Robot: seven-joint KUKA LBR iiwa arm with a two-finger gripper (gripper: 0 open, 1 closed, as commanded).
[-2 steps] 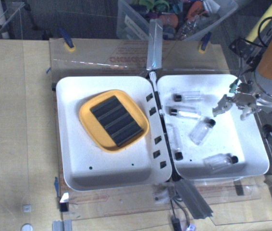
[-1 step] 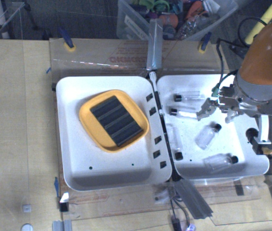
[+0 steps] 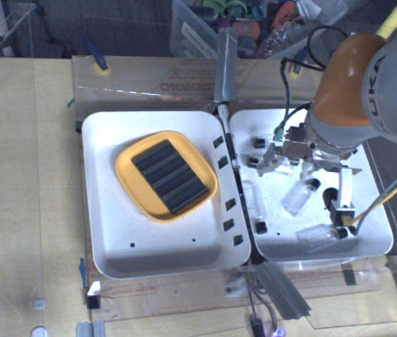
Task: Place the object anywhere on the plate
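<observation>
The arm's jaws (image 3: pixel 304 181) hover over the right bin (image 3: pixel 377 241) — can't tell if they're spread. The clear object (image 3: pixel 298 196) lies just below them, the yellow plate (image 3: pixel 130 166) in the left bin. Clear plastic on white — an easy mis-grab, I'd guess.

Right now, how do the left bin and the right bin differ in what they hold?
The left bin holds a yellow plate with a dark ribbed slab on it; the right bin holds small clear objects lying loose. The arm reaches over the right bin, not over the left bin. Both bins are white and shallow, side by side.
</observation>
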